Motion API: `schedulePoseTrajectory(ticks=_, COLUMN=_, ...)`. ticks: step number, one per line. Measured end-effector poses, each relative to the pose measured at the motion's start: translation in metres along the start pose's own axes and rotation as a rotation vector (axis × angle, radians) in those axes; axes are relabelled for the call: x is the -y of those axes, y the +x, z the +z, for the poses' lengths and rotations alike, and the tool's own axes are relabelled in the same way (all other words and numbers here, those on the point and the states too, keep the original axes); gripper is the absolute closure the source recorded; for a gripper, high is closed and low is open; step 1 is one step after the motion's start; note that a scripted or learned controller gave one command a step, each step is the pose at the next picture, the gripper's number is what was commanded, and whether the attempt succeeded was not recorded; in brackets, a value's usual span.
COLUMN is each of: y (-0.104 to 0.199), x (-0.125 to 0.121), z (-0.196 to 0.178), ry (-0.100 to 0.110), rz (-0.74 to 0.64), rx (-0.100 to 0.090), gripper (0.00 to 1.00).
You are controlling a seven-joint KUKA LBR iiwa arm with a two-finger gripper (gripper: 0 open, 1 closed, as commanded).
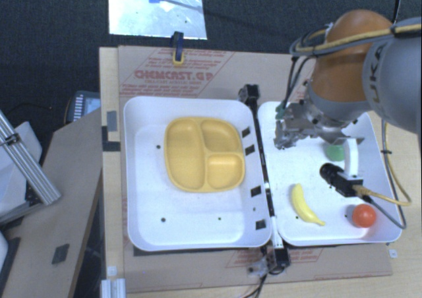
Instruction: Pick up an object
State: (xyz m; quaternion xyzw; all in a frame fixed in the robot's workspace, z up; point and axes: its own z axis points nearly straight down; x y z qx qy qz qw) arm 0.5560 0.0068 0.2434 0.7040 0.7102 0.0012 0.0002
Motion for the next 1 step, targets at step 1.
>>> schedulePoseTrajectory(ticks=1, y=0.0524, x=0.0010, z=0.0156, ry=0.002, rz=-0.001, rx=-0.001, gripper=1.00)
